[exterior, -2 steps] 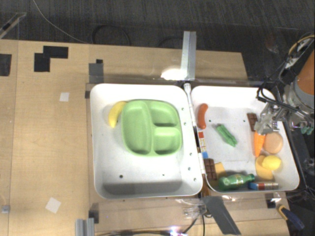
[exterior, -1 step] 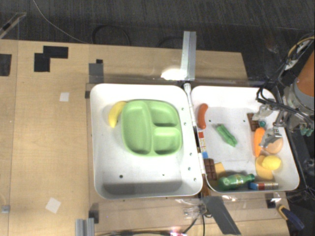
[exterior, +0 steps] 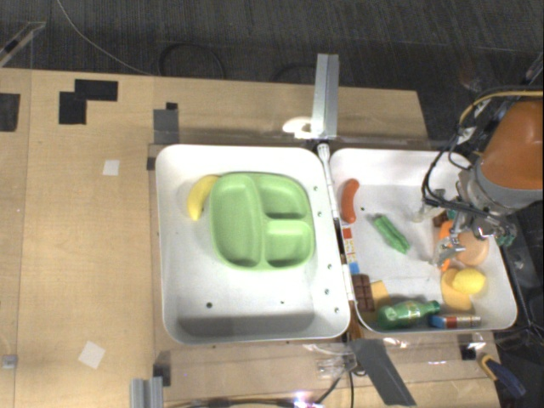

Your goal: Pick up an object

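Observation:
My gripper (exterior: 453, 238) hangs low over the right side of the right bin (exterior: 399, 170), under the arm's orange band (exterior: 515, 150). Right beside it lies a pale peach-coloured round object (exterior: 474, 250), partly hidden by the gripper. A yellow lemon-like object (exterior: 461, 286) sits just below that. Further left in this bin are a green pickle-shaped piece (exterior: 391, 233) and a red sausage (exterior: 348, 200). Along the near wall lie a green bottle (exterior: 406, 314), a brown chocolate bar (exterior: 363, 291) and a red-and-blue marker (exterior: 457, 320).
The left bin (exterior: 183, 287) holds a green divided tray (exterior: 259, 219) with a yellow banana (exterior: 199, 197) tucked against its left side. A metal post (exterior: 325, 92) stands behind the gap between the bins. Black cables (exterior: 442, 172) hang around the wrist.

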Controlling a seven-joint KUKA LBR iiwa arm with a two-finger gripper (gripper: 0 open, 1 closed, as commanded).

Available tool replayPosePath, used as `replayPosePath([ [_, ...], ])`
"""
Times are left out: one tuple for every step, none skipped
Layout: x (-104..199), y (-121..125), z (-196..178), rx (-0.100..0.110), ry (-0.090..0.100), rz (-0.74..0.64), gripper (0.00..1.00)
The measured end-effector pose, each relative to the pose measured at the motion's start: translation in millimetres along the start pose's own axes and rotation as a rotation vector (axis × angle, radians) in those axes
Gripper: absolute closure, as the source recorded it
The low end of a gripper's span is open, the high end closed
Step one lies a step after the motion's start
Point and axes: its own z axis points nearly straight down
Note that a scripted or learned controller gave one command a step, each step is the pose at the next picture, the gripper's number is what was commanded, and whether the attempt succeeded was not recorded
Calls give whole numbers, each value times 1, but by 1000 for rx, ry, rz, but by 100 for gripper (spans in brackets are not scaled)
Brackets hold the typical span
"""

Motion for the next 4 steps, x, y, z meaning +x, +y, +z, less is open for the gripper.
replayPosePath([
  [21, 2, 7, 4, -13, 87, 0],
  [72, 6, 6, 5, -14, 250, 0],
  [66, 5, -9, 10, -32, 243, 100],
  [-26, 5, -140, 6, -21, 264, 100],
])
